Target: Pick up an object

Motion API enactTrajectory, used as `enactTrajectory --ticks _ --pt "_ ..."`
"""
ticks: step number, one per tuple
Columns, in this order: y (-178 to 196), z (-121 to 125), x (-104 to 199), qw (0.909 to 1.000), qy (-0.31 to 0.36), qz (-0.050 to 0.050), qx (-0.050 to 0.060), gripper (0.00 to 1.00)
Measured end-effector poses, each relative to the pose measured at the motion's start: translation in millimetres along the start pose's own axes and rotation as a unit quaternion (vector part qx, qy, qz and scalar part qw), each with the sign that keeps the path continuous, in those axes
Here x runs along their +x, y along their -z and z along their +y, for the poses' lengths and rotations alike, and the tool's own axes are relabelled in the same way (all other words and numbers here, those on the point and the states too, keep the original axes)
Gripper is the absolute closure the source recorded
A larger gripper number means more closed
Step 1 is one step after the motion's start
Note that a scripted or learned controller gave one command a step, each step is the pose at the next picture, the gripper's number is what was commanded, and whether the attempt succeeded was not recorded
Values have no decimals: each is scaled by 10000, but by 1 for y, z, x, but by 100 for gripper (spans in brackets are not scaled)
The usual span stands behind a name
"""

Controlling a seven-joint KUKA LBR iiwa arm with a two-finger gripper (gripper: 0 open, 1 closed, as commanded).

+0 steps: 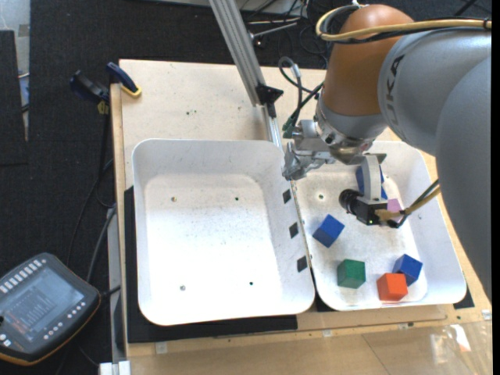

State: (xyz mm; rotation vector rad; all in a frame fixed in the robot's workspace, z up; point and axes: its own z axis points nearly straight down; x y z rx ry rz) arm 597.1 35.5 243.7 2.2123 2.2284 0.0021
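Arm enters from the right, orange band over the far part of the right bin (448,255). Gripper (295,165) sits low at that bin's left wall, close to the seam with the left bin (203,233). Whether it is open or closed cannot be told from this angle.

Candidate objects, all in the right bin:
- blue cube (329,230), mid-bin, nearest the gripper but apart from it
- green cube (351,273), near-front, just below the blue cube
- orange cube (392,287), front right
- second blue cube (408,267), touching or just beside the orange cube, on its far right side

All four rest on the bin floor. Both bins sit on the pale counter (195,100).
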Motion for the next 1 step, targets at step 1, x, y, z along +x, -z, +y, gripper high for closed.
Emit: enactTrajectory --ticks 1 --pt "-12 25 53 10000 3 3 -1 100"
